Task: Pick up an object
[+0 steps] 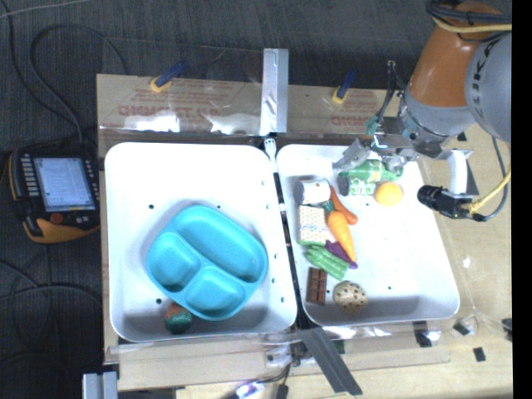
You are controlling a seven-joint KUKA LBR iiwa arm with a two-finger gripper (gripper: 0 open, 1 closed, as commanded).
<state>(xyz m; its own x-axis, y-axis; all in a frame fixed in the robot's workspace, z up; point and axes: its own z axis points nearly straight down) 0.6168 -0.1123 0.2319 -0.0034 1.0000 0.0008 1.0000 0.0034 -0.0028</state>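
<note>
Fingers [366, 150] sit over my green-and-white carton [363, 175], opening unclear; it looks light and crushable, so I'd pinch its flat sides.

A small green-and-white carton [363, 175] lies tipped on its side at the far end of the right white bin [416, 256], directly under the pincer [376, 155], which looks to touch it from above. A round orange-yellow toy fruit [388, 193] sits just beside the carton, toward the near-right. The other toy foods lie in a row along the bin's left wall.
</note>
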